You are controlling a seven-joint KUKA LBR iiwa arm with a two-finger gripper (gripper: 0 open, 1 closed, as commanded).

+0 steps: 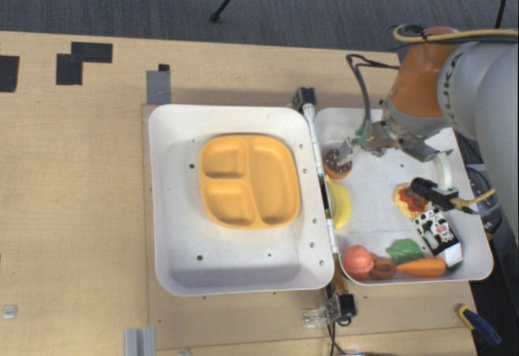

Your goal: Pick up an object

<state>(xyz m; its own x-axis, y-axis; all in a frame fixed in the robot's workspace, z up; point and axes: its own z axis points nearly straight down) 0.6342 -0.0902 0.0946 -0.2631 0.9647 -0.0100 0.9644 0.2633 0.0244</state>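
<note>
The gripper (345,153) sits in the right bin (381,200), upper left part, right over a small round donut (335,161). I cannot tell its state. The donut looks light, hard and smooth; pinch it across its sides.

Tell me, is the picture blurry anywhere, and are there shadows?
In the camera view the yellow plate looks fairly sharp, with soft shadows in its hollows; the left bin has a gentle shadow along its near wall; the small toys near the carrot are a bit fuzzy; the gripper is too blurry to make out well.
</note>
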